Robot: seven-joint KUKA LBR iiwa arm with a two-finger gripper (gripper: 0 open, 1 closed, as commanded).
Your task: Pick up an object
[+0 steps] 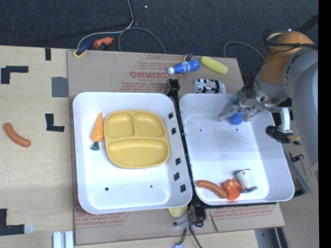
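Step in hand: the gripper (237, 112) hangs over the far part of the right bin (269, 154), with a small blue object (236, 119) at its tip. This looks like the grasp itself, or the start of a lift.
Tool state: the blue piece sits right at the fingertips, but whether it is truly clamped I cannot tell.
Next move: a straight lift to test the hold. If the piece stays down, a fresh descent.
Other pickable things: at the right bin's near edge lie an orange sausage-shaped toy (209, 188), an orange-red lump (232, 190) and a small white cylinder (245, 179), close together.
Left bin: a glossy yellow divided plate (137, 139), with a toy carrot (98, 127) just left of it.
Surfaces: bins smooth, white, shallow. Toys plastic-looking and rounded.
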